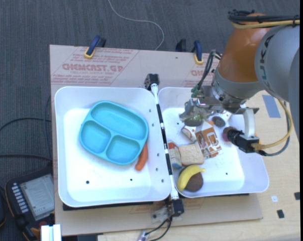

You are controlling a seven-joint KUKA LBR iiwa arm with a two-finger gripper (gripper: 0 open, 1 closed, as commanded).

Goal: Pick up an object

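Grey arm (279, 59) w/ orange band (244, 54) is showing black lettering; black & yellow cables (272, 143) are trailing off wrist.

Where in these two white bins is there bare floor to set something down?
Left white bin: bare floor along its near edge and left wall, around the blue three-part plastic tray and the orange carrot. Right white bin: a bare patch at its near right corner. Its middle is crowded with the toast slice, yellow banana and the gripper.

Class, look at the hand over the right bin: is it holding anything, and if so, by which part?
It cannot be told. The hand hangs low over the right bin, and its tips blur into the clutter.
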